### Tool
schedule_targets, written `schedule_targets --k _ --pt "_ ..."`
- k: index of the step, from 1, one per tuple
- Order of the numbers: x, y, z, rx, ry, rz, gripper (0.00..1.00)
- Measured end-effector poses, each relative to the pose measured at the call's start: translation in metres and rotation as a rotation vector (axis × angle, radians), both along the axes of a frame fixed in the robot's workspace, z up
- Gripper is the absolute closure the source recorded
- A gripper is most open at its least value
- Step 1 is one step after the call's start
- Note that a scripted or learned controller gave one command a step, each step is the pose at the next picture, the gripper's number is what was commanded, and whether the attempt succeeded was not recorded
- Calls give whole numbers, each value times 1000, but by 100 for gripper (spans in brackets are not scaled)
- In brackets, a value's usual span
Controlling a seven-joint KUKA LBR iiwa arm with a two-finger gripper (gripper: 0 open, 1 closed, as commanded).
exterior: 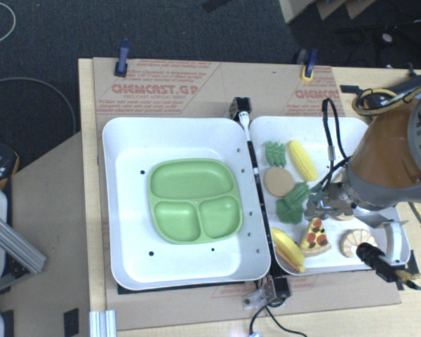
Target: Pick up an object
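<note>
Camera view | near edge of right bin (351, 125): banana (288, 248), pizza slice (314, 236), cookie (351, 242) | my pincer (321, 203) low beside green broccoli (293, 203), grip unreadable, nothing seen held | beyond: tan disc (278, 182), corn (302, 160) | step: approach; next, close squarely on 1 item, lift clear.

Even, diffuse overhead light, moderately bright. White bins (126, 188) run near overexposed, with mild glare on the rims. Soft, weak shadows only: a faint one along the inner walls of the left bin and around the green tray (195, 200). Dark floor carpet (126, 12) is underexposed, little texture visible. Overall low resolution, slightly soft and noisy. The arm (393, 160) at right looks blurred. Slight barrel distortion at the bench edges.
</note>
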State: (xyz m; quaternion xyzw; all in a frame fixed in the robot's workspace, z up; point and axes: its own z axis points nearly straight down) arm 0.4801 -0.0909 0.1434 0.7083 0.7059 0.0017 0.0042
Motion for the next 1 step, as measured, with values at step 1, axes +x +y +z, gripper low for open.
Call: schedule_targets --k 1 --pt "15 30 60 4 1 8 100"
